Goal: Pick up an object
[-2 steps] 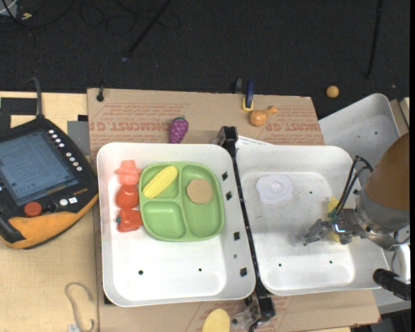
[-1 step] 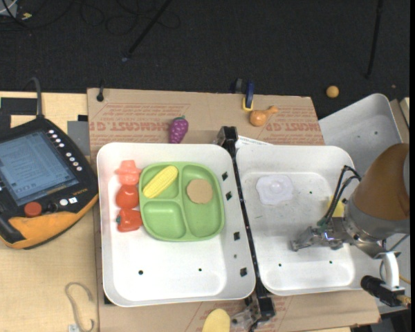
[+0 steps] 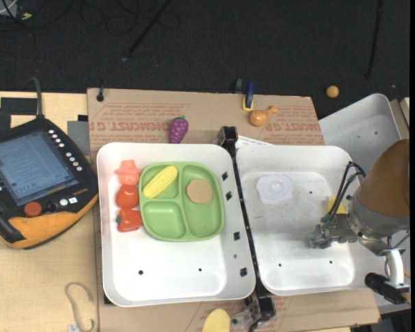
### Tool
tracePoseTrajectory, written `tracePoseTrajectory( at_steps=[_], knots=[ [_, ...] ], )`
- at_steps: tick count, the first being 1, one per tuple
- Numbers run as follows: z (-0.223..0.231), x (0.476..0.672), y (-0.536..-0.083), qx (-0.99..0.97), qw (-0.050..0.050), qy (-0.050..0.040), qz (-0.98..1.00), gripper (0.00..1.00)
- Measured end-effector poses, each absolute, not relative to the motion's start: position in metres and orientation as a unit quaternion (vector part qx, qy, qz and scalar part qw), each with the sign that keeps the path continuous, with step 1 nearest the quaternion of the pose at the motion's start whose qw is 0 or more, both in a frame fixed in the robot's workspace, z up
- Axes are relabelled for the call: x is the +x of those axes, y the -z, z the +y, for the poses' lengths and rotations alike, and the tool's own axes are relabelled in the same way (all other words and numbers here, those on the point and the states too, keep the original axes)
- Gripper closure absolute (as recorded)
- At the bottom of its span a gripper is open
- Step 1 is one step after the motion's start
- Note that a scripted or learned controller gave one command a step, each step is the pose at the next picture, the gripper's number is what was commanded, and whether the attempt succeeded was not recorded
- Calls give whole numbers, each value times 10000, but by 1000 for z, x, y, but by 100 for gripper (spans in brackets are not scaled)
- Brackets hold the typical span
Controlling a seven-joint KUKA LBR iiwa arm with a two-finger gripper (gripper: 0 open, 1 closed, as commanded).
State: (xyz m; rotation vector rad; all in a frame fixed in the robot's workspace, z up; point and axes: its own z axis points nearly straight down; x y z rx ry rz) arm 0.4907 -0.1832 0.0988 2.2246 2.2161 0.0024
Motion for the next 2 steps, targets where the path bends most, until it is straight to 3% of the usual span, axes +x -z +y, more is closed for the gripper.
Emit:
tracePoseTrajectory(
  at_steps=[2],
  knots=[
    [-184, 487, -203, 7073, 7, -4, 7069, 100]
  ],
)
